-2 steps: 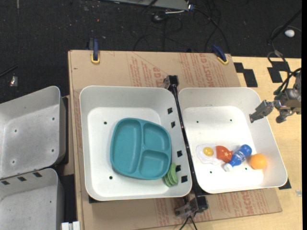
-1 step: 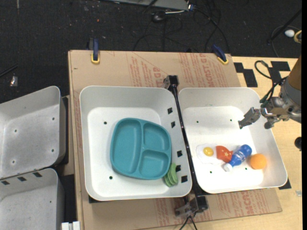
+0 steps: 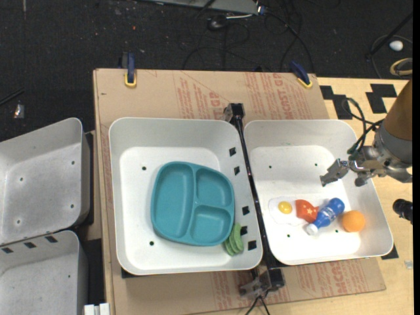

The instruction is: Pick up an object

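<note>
End effector (image 3: pixel 346 168), fingers spread and holding nothing, hovers above the blue bottle (image 3: pixel 325 214), whose label is unreadable

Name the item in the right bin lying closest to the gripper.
The blue bottle. Its blue end lies just below the gripper, while the orange ball, red piece and fried egg lie farther off.

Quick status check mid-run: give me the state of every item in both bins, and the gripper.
Teal divided plate: flat in left bin.
Green item: wedged beside plate's lower right edge.
Toy fried egg: flat in right bin.
Red piece: lying beside egg.
Blue bottle: on its side.
Orange ball: resting free.
Gripper: above right bin, nothing held.
</note>
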Controlling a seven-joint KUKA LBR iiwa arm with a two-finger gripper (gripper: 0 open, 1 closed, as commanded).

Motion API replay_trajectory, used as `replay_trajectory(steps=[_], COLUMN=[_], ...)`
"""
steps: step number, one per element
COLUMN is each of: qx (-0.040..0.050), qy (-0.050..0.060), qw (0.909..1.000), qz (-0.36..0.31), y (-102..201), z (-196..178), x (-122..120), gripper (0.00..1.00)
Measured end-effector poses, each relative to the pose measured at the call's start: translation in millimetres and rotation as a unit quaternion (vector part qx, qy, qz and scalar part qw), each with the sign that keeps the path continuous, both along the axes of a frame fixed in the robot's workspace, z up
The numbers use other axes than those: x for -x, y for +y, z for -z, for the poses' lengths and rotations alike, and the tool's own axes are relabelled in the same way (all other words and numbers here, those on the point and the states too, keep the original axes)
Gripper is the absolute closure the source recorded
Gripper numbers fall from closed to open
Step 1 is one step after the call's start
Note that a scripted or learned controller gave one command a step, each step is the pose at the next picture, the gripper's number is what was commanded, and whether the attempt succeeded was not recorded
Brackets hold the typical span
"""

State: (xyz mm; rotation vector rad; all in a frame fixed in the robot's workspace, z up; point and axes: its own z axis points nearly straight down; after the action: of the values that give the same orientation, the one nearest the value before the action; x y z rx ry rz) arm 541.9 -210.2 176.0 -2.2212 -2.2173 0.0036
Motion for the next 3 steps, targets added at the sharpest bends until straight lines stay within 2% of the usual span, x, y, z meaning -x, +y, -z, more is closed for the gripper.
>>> replay_trajectory(steps=[1, 2, 3], qx=[-0.0006, 0.0008, 0.0014], qy=[0.001, -0.003, -0.005], qw=[1.0, 1.0, 1.0], qz=[0.0, 0.0, -0.002], y=[-5, -5, 2], z=[63, 49, -12], x=[2, 0, 1], gripper=[0.0, 1.0, 1.0])
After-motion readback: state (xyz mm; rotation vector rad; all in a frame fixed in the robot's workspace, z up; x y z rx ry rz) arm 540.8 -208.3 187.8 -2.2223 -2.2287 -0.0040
